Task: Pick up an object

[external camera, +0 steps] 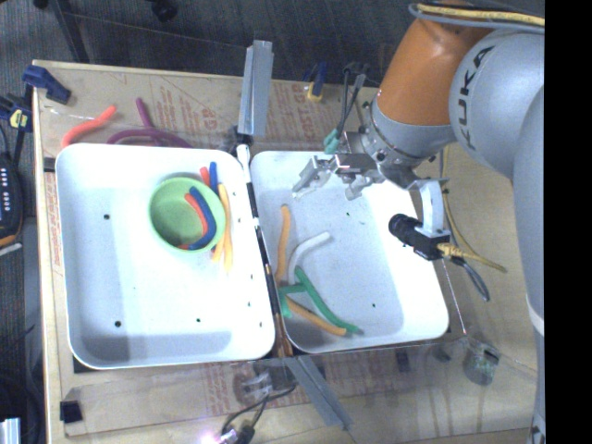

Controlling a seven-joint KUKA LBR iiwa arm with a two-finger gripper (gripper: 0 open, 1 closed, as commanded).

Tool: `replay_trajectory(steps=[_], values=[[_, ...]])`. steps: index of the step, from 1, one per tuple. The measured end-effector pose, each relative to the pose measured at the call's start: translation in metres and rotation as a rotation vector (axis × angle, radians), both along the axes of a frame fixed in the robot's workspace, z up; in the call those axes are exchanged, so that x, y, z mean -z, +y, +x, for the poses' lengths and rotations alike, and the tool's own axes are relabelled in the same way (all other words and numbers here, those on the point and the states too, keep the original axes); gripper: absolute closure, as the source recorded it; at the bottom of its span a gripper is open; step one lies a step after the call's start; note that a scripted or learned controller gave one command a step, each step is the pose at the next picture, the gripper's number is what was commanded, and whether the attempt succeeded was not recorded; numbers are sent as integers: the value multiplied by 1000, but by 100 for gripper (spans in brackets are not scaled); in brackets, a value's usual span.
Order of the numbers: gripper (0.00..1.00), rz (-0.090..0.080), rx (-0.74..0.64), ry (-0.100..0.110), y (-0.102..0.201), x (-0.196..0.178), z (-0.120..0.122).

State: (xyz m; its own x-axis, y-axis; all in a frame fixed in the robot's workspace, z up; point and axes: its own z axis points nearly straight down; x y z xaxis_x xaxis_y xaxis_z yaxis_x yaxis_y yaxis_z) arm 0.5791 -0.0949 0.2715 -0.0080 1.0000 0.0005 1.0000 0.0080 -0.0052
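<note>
My gripper [331, 181] hangs over the back of the right bin [407, 294], open, with nothing between its fingers. Below it in that bin lie an orange stick [285, 230], a bent white tube [309, 249], a green curved piece [317, 302] and another orange piece [320, 319] near the front left corner. The left bin [111, 294] holds a green bowl [176, 213] with a red strip [200, 207] and a blue strip [214, 178] in it, and yellow and orange sticks [224, 234] leaning at its right side.
A grey metal divider bar [253, 86] rises behind the gap between the bins. Red and purple cords [139, 137] lie on the bench behind the left bin. A black fitting with a cable [416, 234] hangs at the right bin's right wall.
</note>
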Motion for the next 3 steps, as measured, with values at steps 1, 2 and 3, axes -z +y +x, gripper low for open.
replay_trajectory(steps=[1,2,3], values=[[0,-3,-56,-1,-7,143,17],[0,-9,1,-5,-17,179,39],[100,-7,-5,-4,-15,169,39]])
